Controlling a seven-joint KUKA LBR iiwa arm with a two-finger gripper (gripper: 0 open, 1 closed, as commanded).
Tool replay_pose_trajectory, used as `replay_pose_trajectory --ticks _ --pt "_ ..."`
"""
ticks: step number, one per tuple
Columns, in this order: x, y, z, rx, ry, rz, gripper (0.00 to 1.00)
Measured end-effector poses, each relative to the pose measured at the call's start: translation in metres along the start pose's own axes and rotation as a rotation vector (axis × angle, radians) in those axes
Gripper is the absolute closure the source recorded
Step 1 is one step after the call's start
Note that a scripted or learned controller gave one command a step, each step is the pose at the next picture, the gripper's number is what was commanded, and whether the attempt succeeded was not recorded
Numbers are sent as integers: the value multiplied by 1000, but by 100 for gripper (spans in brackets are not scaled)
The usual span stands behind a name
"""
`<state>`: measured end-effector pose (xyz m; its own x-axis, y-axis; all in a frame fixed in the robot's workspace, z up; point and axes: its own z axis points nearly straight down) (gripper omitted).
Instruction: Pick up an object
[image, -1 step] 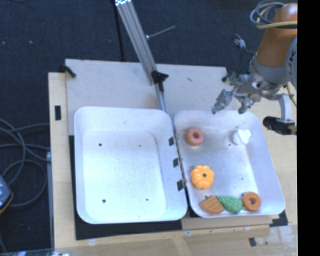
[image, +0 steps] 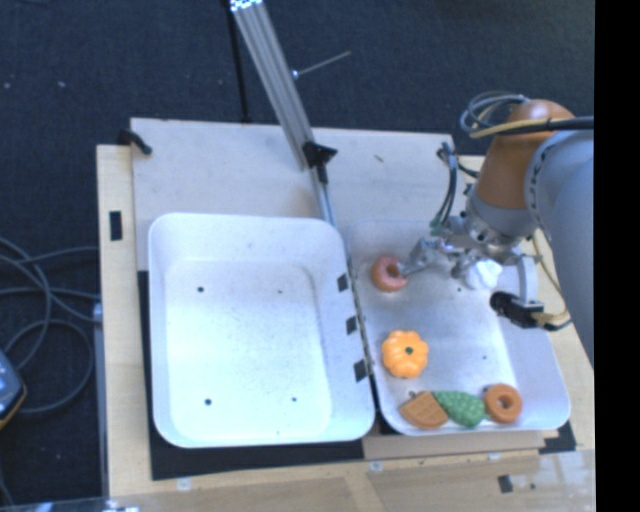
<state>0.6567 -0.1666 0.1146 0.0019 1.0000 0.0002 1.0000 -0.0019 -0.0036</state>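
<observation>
Fingers first: honestly can't tell if they're spread or pressed together, the gripper (image: 440, 255) is just a blurry bit of metal at this size, sitting low over the far part of the right bin (image: 530, 385) with its tip pointing at the pink donut (image: 389, 273), very close or maybe touching. Nothing visibly sits between the fingers, so I wouldn't call it a grab. The donut lies near the bin's far left corner, close to the wall shared with the left bin (image: 175, 245). Same bin also has an orange pumpkin (image: 405, 354) around the middle-left, and along the near edge a tan waffle-looking piece (image: 425, 411), a green thing (image: 461, 407) touching it, and a brown donut (image: 503, 403) just beside that. The middle and right of the bin floor are bare, so there's room there. The arm (image: 555, 190) comes in from the right over the far right corner.
</observation>
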Motion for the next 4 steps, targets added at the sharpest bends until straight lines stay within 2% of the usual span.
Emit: replay_pose_trajectory --ticks 1,2,3,4 --pt "0 2 -5 -7 -1 -1 0" --pt "71 -47 10 -12 -2 -2 0" --pt "68 23 10 -11 -1 -1 0" --pt "113 26 -24 -9 8 -7 0"
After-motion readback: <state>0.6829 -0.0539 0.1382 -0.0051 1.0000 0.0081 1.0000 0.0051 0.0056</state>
